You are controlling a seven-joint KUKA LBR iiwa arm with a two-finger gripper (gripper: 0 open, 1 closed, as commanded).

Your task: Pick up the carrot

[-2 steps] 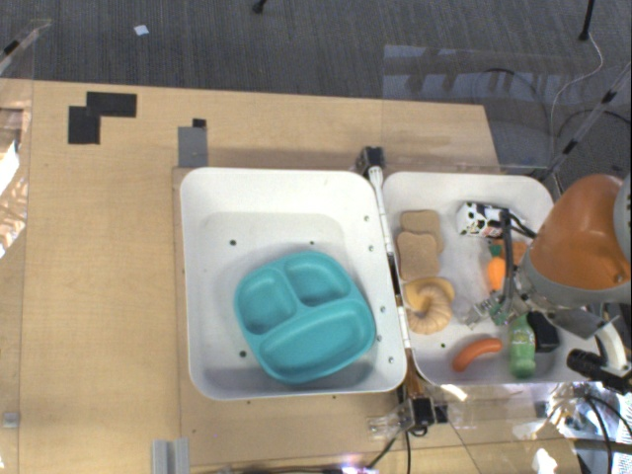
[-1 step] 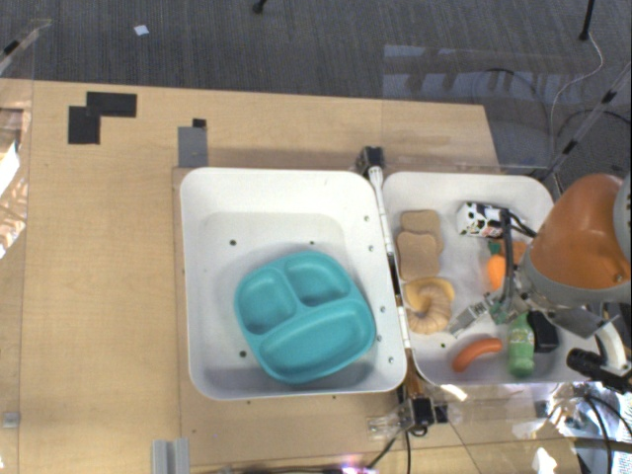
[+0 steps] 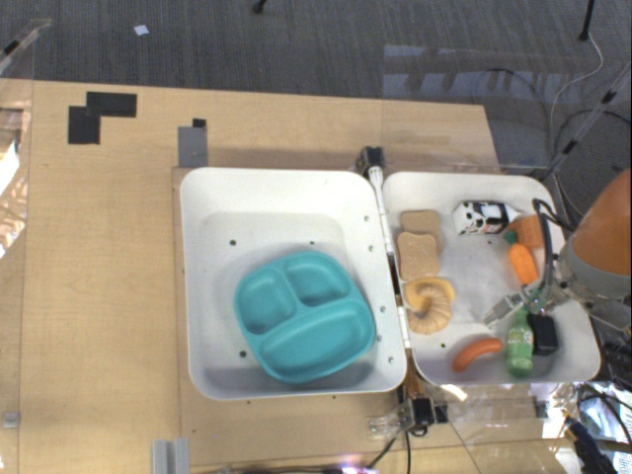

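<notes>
Carrot (image 3: 522, 262) is lying in the right bin (image 3: 583, 363), right of frame centre, long axis running upper right to lower left, green top toward the bin's far right wall. Left bin (image 3: 197, 294) is holding a teal divided plate (image 3: 304, 314). Arm is entering from the right edge; gripper (image 3: 521, 304) is sitting just below the carrot, so the carrot lies up-frame from it. Fingers (image 3: 499, 311) appear spread, pinching nothing. Green bottle (image 3: 519, 345) and sausage (image 3: 477, 353) are crowding below; bread (image 3: 418, 255) and pretzel (image 3: 430, 302) lie left, cow toy (image 3: 481, 217) above.
</notes>
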